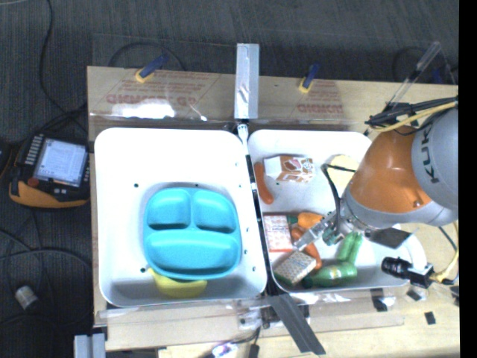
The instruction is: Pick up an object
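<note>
Far left, off the worktop (358,94), a small screen device (58,162) in an orange-edged case lies on the dark floor. On the worktop, the left bin (112,200) holds a blue divided tray (192,232), lying flat near the bin's middle. A yellow object (179,286) pokes out from under the tray's near edge. A metal bar (247,80) stands upright at the back, above the seam where the two bins meet.

The right bin (313,136) is crowded. An orange carrot-like piece (262,183) lies along its left wall, with a small brown-and-white carton (294,169) just beside it. Below them sits a red-and-white packet (276,232), and lower still a grey mesh-patterned item (295,267). An orange item (305,221) lies next to the packet. A green bottle-shaped object (335,268) rests along the near side.

The gripper (326,234) hangs low among these items, directly above the orange and green ones; whether it is spread or closed cannot be told, and nothing is visibly lifted. The arm's orange band (384,177) covers the bin's right part.
</note>
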Motion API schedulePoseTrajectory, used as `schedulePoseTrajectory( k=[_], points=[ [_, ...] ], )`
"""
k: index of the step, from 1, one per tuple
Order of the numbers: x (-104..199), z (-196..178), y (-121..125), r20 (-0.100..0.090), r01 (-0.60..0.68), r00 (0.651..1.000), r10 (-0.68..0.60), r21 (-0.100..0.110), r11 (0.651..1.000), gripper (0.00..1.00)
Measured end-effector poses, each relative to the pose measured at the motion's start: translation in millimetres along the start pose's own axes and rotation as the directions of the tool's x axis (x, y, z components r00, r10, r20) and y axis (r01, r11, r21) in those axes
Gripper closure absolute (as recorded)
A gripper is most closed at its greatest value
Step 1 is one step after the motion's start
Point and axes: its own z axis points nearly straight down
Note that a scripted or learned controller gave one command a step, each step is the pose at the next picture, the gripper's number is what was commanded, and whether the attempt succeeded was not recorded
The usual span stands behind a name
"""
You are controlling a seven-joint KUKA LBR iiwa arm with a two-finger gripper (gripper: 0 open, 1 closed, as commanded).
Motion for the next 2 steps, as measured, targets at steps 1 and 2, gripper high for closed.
schedulePoseTrajectory(
  k=[1, 2],
  points=[
    [25.5, -79.0, 35.9, 0.002, -0.404, 0.915, 0.404, 0.022, 0.915, 1.0],
    [24.5, -183.8, 48.6, 0.007, -0.471, 0.882, 0.471, 0.021, 0.882, 1.0]
  ],
)
